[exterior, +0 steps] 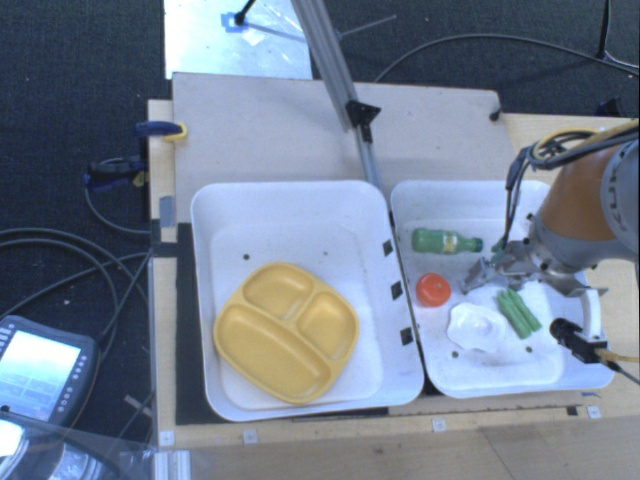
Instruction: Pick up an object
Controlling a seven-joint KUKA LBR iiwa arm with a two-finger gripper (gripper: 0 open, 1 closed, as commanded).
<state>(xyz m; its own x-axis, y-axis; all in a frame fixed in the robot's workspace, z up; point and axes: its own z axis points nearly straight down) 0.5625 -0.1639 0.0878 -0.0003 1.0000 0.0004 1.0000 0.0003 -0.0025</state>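
In the right bin (545, 373), the gripper (487, 272) hangs among a green bottle (446, 240), orange cap (433, 289) and white lump (476, 326); its grip cannot be told.

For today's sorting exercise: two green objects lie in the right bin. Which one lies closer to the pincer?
The green ridged piece, lying just below the pincer beside the white object. The green bottle lies farther off, towards the bin's back.
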